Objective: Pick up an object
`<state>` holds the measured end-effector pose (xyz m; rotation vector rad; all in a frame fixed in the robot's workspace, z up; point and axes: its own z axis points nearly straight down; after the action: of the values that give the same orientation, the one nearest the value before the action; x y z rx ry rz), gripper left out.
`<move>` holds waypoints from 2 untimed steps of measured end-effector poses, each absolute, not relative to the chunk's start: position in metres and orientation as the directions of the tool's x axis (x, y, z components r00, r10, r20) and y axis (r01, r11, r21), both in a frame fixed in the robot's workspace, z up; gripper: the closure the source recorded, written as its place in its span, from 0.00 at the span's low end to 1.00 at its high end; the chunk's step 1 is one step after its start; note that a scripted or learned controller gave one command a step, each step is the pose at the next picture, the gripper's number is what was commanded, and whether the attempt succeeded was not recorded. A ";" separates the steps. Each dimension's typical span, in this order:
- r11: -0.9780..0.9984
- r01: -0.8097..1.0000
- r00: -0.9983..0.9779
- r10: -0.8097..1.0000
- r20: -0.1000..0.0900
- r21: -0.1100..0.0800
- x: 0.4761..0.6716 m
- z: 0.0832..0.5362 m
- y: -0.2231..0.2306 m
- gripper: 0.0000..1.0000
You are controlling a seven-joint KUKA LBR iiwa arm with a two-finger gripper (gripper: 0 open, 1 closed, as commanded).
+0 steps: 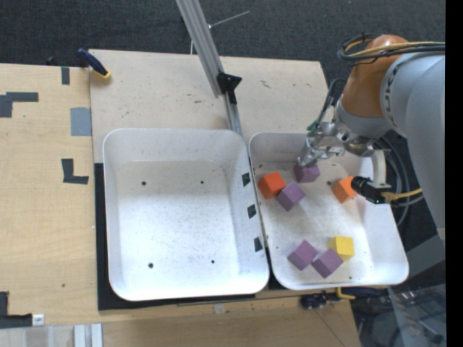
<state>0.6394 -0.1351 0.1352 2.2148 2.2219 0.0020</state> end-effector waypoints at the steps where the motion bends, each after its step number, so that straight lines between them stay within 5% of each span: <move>1: 0.002 1.000 -0.002 1.000 0.000 0.005 0.650 0.189 -0.129 1.00; 2: 0.002 1.000 -0.002 1.000 -0.001 0.005 0.651 0.243 -0.128 1.00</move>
<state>0.6509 -0.1282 0.2427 2.2163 2.2204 0.0051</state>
